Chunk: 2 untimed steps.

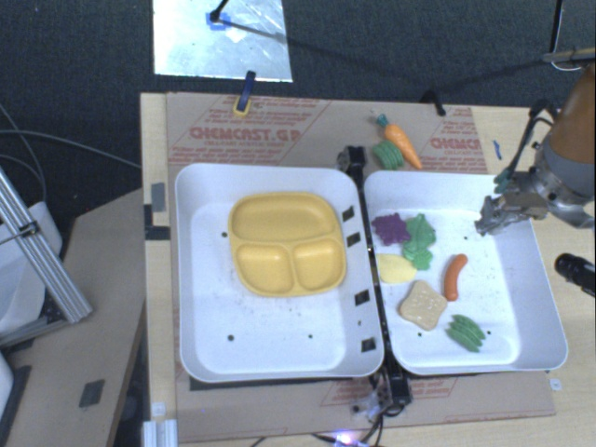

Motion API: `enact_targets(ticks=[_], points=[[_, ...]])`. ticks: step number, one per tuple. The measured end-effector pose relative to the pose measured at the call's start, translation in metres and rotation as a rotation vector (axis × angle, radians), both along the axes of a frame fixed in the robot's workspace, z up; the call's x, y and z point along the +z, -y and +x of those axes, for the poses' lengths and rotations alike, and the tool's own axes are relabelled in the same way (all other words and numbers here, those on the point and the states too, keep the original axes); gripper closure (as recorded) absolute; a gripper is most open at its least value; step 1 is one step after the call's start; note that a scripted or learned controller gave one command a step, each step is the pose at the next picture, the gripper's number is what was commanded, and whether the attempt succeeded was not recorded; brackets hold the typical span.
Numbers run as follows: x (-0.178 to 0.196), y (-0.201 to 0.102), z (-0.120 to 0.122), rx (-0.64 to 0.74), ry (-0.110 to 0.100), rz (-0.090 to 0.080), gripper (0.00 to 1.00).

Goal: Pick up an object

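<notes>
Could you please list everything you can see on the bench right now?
bins: 2, white, side by side on the bench
divided plate: 1, yellow, left bin
toy grapes: 1, purple, right bin
toy broccoli: 1, green, right bin
toy lemon: 1, yellow, right bin
toy sausage: 1, orange-red, right bin
toy toast: 1, tan, right bin
toy pea pods: 1, green, right bin
toy carrot: 1, orange, behind the bins
arm: 1, grey, right
hand: 1, dark, above right bin

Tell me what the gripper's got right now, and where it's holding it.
Nothing is held. The gripper hovers at the right bin's upper right, apart from the orange sausage and other toys.
</notes>
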<state>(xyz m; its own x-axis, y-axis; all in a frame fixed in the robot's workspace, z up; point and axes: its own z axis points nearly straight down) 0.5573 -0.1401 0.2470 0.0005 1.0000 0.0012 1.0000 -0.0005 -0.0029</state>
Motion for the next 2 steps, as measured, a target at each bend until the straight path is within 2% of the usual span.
enact_targets(ticks=[1,2], points=[[-0.002,-0.033,-0.031,0.006,0.002,0.0,1.0],[-0.008,-0.083,-0.048,0.009,0.002,0.001,1.0]])
